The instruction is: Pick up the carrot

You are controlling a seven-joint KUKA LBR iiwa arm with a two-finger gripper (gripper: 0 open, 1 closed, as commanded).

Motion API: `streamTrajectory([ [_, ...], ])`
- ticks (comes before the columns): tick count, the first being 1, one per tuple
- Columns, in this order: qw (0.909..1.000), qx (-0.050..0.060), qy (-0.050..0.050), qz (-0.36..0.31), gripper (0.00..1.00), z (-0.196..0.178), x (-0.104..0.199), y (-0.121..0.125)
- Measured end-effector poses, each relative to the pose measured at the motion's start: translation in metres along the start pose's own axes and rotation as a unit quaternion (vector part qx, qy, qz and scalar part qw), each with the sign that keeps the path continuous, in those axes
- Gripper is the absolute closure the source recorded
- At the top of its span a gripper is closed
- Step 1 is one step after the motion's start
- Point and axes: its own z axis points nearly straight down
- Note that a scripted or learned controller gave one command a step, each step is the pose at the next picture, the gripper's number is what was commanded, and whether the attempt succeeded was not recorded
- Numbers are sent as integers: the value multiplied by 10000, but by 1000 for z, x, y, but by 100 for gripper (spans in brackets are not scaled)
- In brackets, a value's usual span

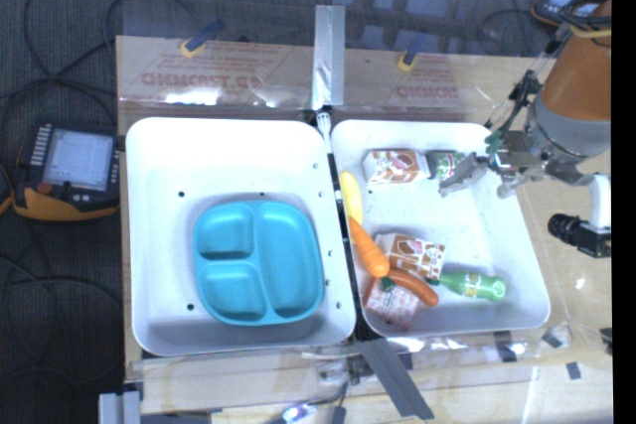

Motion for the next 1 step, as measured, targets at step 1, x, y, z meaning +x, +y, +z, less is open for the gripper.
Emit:
streamTrajectory([
  [1, 9998, 5, -6, 195, 0, 3, 39, -72],
])
